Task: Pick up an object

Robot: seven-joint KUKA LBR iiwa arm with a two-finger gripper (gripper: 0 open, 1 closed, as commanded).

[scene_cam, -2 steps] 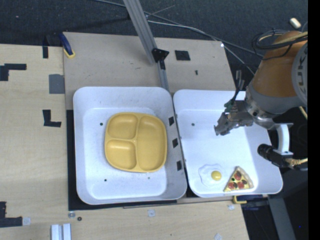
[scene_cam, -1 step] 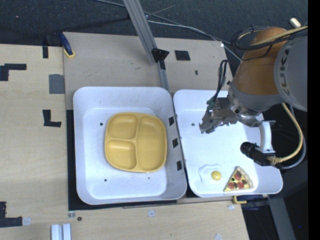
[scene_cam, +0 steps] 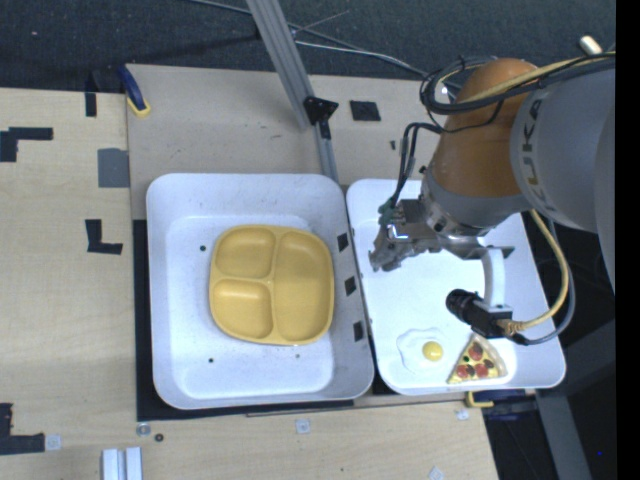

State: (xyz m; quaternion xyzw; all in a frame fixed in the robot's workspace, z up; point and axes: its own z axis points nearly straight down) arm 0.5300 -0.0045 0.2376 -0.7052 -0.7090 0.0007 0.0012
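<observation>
Nearest the camera, at abt 5 o'clock in the right bin [scene_cam: 535,373]: a pizza slice [scene_cam: 478,361] touching a fried egg [scene_cam: 426,350] on its left, both toy food, lying flat close to the bin's near rim. Either is a candidate for the pick. Just above them a black cable connector [scene_cam: 478,313] hangs from the arm w/ a yellow cable looping off to the right.

Mid-depth, left bin [scene_cam: 165,268]: a yellow divided plate [scene_cam: 272,284], three compartments, sits roughly centred, nothing on it.

Farther back: gripper [scene_cam: 392,248] hangs over the right bin's 10 o'clock corner, near the shared wall btwn bins, well apart from egg and pizza. Its tip is dark and small here; can't tell how far apart it stands, and nothing is seen in its grasp.

Judgement: approach stage, nothing picked yet. To do it well, travel toward 5 o'clock first, then descend straight down over one item, not the seam where the two touch. Both are thin and flat, so go low to the bin floor and close across the narrow width. The pizza sits tight to the near rim, so the egg prob gives more clearance. Watch the dangling connector doesn't sweep the items.

Beyond, at 12 o'clock, a grey metal bar [scene_cam: 285,48] slants across the bench.
</observation>
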